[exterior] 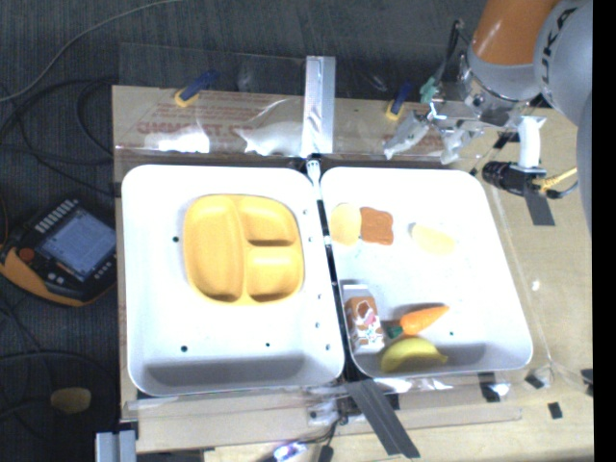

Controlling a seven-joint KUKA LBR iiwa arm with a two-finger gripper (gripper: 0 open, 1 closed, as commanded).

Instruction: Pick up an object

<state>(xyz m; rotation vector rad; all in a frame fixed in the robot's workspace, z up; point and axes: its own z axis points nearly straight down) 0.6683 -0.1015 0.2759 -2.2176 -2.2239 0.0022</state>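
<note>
You are choosing among loose things in the right bin (500, 258): the carrot (423, 319), orange and tapered, is lying near the front wall, just above the yellow banana (412, 355) and right of the small printed box (363, 321). Farther back, a brown slice (376, 226) is sitting beside a pale round piece (345, 223). Go for the carrot, descending across its narrow width, clear of the banana. The tool (450, 128) is hanging beyond the bin's back rim, carrying nothing; how it is set, I cannot tell.
</note>
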